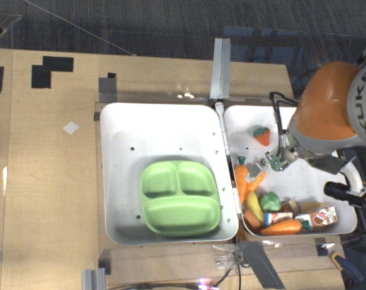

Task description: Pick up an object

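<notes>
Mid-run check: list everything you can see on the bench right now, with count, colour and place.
Left bin: one, white, left of the divider.
Divided tray: one, green, three compartments, lying in the left bin toward its near side.
Right bin: one, white, beside the left bin.
Strawberry: one, red with green top, far part of the right bin, apart from the pile.
Carrots: at least two, orange, near corner pile and along the right bin's left wall.
Banana: one, yellow, in the pile.
Green piece: one, in the pile, kind unclear.
Small cartons: about two, brown and white, near edge of the right bin.
Arm: one, grey and orange, over the right bin.
Gripper: one, low over the right bin's middle.
</notes>
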Action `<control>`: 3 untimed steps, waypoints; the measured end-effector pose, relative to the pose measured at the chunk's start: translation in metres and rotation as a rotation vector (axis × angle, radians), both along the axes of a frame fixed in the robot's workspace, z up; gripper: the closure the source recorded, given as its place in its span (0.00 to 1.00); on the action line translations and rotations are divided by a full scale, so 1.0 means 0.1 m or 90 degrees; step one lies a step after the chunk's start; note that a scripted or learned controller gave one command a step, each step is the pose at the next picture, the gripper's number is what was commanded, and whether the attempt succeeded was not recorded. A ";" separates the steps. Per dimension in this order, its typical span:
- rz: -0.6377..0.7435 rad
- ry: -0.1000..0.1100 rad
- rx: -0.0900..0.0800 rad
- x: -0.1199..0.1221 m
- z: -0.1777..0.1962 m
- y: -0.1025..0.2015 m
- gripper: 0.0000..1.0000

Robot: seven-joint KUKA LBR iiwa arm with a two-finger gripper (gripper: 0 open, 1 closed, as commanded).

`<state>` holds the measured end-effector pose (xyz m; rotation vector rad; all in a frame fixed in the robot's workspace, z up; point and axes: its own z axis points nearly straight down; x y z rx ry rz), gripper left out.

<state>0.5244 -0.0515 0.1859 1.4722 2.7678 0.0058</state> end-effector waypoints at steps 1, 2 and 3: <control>0.043 0.001 0.000 0.82 0.00 0.11 0.00; -0.046 0.000 0.000 1.17 -0.34 -0.51 0.00; -0.039 0.006 0.001 1.42 -0.96 -0.82 0.00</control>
